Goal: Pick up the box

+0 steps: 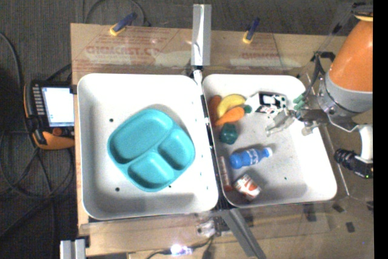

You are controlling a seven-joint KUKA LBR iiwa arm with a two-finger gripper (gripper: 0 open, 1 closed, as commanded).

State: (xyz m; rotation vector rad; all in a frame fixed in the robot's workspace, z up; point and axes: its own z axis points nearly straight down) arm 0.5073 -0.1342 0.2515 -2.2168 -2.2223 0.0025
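Note:
The box (270, 100) is small, black and white, and lies flat near the back of the right bin (315, 188). My gripper (279, 122) hangs over that bin just right of and in front of the box, its silver fingers pointing left. It looks open, with nothing between the fingers. The grey arm with its orange band (357, 57) comes in from the right edge.
Left of the box lie a yellow banana (231, 103), an orange piece (233, 115) and a teal lump (228, 134). A blue bottle (250, 157) and a red-and-white can (247, 186) sit nearer the front. The left bin (97, 197) holds a teal divided plate (151, 148).

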